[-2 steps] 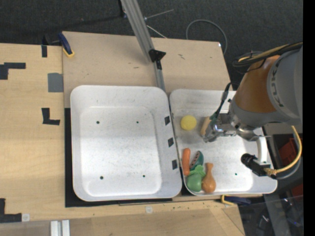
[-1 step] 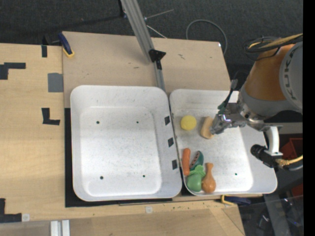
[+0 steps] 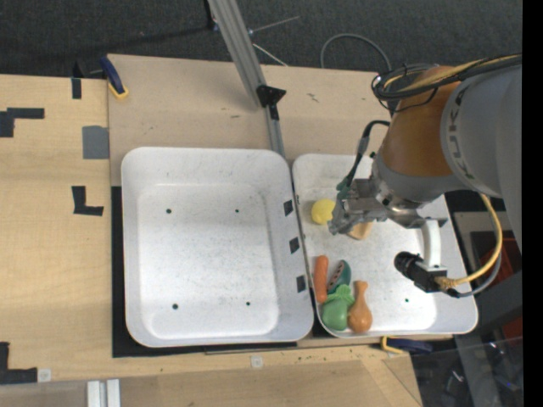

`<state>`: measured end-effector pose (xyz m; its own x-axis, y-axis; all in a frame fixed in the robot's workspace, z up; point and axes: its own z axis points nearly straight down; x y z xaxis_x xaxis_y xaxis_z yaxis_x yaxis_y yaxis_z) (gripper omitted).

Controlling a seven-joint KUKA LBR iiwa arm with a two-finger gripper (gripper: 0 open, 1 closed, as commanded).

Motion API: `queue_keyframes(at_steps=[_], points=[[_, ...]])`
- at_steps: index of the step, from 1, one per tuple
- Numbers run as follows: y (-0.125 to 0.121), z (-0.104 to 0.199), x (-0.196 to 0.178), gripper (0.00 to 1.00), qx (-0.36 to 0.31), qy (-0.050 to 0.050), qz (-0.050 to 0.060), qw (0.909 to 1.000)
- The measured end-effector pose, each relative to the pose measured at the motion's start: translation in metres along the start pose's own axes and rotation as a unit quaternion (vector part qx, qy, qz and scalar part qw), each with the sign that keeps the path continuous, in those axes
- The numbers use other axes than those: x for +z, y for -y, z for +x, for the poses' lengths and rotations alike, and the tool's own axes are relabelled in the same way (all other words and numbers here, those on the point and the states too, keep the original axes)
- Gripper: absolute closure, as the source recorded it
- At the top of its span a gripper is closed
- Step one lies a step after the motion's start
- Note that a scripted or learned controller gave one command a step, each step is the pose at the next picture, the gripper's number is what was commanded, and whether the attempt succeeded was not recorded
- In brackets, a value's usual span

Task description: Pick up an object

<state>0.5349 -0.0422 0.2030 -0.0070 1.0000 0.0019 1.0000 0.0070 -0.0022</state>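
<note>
While the gripper (image 3: 349,217) hangs low over the right bin (image 3: 441,312), its finger state cannot be read from this view, and nothing is visibly held between the fingertips.

Nearest objects: a tan, blocky piece (image 3: 362,229) lies touching or just under the gripper's near-right side, partly hidden by it. A yellow rounded object (image 3: 321,211) (smooth, lemon-like, no clear long axis) lies just beside the gripper on its left, apart from the tan piece. Judged from this layout, either is the likely pick target; the coming move turns on a short sideways shift toward the left for the yellow object.

Farther toward the camera: a cluster sits against the bin's front-left corner, well apart from the gripper. It comprises an orange carrot-shaped item (image 3: 321,277), long axis running front to back; a dark striped item (image 3: 338,271) beside it; a green glossy item (image 3: 337,310); and an orange gourd-shaped item (image 3: 361,310), long axis also front to back. These touch one another, which would probably complicate a clean grasp.

Farthest to the gripper's left: the left bin (image 3: 204,244), white, shallow, speckled plastic.
</note>
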Motion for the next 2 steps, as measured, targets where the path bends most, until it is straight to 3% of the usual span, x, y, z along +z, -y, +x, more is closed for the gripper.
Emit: queue_keyframes(at_steps=[2], points=[[0.01, 0.098, -0.008, 1.0, 0.0, 0.0, 0.0, 1.0]])
